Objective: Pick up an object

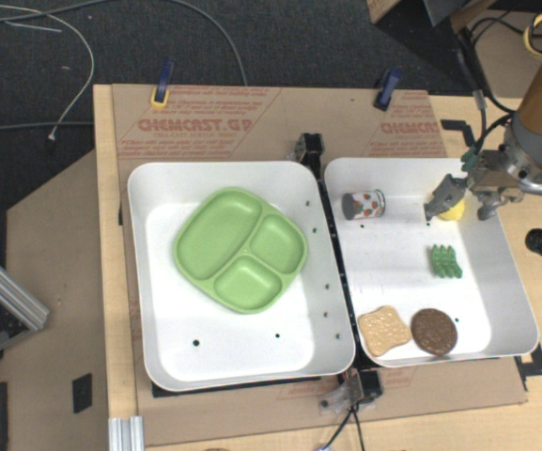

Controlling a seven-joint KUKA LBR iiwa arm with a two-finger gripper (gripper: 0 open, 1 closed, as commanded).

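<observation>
The task asks only that some object be lifted, and as far as this view shows, that has not happened yet. The arm [538, 111] reaches in from the right, and its gripper [466, 198] hangs over the far part of the right bin [519, 294], with one dark finger on either side of a small yellow object [452, 210]. The fingers stand spread apart, released rather than clenched; the left finger [441, 196] sits just beside or against the yellow piece, while the right one [489, 205] lies apart from it. Whether the yellow object is touched cannot be told for certain, but it appears to rest on the bin floor and is not gripped. The other things in the right bin lie undisturbed: a small can [363, 205] on its side near the far left corner, a green ridged piece [445, 262] in the middle, and a tan cracker-like square [383, 331] with a brown round cookie [434, 332] just beside it at the near edge. The left bin [158, 252] holds a green divided plate [240, 249], well apart from the gripper. Judging by this, the approach looks largely done; what is left is closing on the yellow object and raising it clear.
</observation>
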